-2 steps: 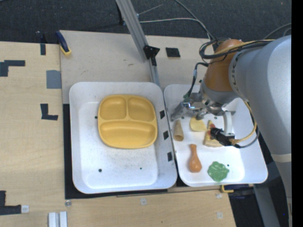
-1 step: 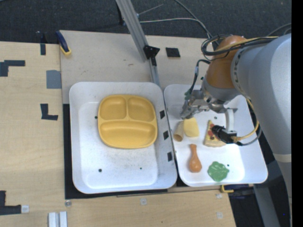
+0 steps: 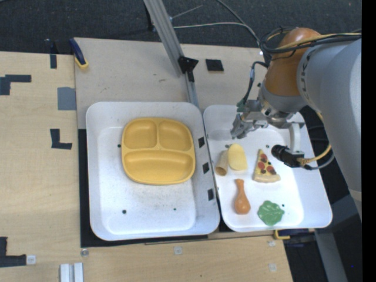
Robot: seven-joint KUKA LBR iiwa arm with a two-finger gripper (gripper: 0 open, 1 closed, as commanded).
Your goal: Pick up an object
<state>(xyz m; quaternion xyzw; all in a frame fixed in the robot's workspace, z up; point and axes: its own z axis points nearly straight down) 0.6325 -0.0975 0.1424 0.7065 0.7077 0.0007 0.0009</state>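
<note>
Grey metal, that tool point(image 3: 239, 129), hanging over the back left part of the right bin point(image 3: 314, 213), fingertips pointing down toward bare white floor. I can't tell how wide it sits; nothing shows between the tips, so I judge nothing picked yet. Just in front of it lies the pale yellow toy food piece point(image 3: 237, 157), touching a small tan cone-like piece point(image 3: 221, 165) on its left. To the right, the toy pizza slice point(image 3: 266, 167). Nearer the front edge, the orange toy drumstick point(image 3: 241, 197) and a green leafy toy point(image 3: 270, 212). Over in the left bin point(image 3: 106, 216), a yellow divided plate point(image 3: 158, 150) sits alone. The whole grasp looks still to come: descend, close, lift. The yellow piece seems the nearest candidate.
</note>
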